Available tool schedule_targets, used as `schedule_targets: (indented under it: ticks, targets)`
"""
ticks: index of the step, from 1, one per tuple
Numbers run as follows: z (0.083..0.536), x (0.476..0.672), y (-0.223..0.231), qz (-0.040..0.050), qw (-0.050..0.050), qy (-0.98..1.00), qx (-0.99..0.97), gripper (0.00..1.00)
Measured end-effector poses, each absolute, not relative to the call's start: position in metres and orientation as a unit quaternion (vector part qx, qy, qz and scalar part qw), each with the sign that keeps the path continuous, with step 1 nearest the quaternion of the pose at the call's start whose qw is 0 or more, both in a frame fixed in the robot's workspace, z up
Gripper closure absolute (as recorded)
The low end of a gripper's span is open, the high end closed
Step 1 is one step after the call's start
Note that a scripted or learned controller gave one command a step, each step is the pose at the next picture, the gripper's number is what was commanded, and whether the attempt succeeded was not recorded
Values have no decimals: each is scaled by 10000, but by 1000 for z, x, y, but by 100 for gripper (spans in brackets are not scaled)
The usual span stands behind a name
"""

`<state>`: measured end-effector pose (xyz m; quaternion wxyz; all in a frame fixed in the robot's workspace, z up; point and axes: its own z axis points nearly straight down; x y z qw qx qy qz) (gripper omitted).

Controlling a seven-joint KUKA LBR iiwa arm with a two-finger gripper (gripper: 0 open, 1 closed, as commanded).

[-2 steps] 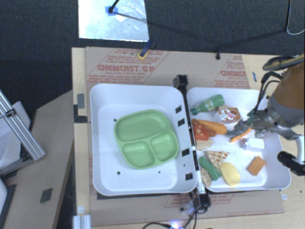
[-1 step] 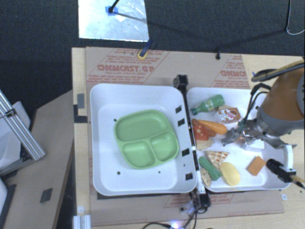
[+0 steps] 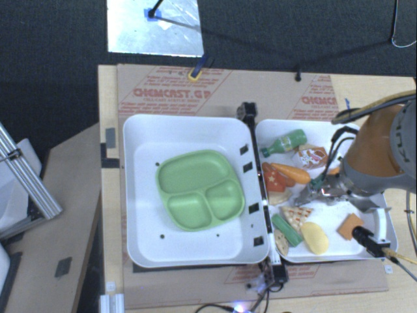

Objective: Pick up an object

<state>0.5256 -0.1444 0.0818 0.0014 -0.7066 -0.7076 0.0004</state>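
Two white bins (image 3: 140, 175), one green plate (image 3: 199, 189)

Two white bins (image 3: 140, 175), one green divided plate (image 3: 199, 189), one green bottle (image 3: 285, 142) (lying down), one carrot (image 3: 291, 172)

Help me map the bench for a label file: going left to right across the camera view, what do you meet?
Left bin → green divided plate → green bottle → yellow potato-shaped piece → orange block → arm. The clustered pieces around the gripper overlap too much to order.
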Motion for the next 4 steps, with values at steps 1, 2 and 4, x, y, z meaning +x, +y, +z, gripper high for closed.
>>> schedule_targets:
  ticks: [1, 2, 4]
  targets:
    - [95, 527, -145, -9, -13, -7075, -7067, 100]
    - [149, 519, -150, -10, -20, -7068, -7074, 100]
    - [225, 518, -152, -10, -19, -7085, -7057, 100]
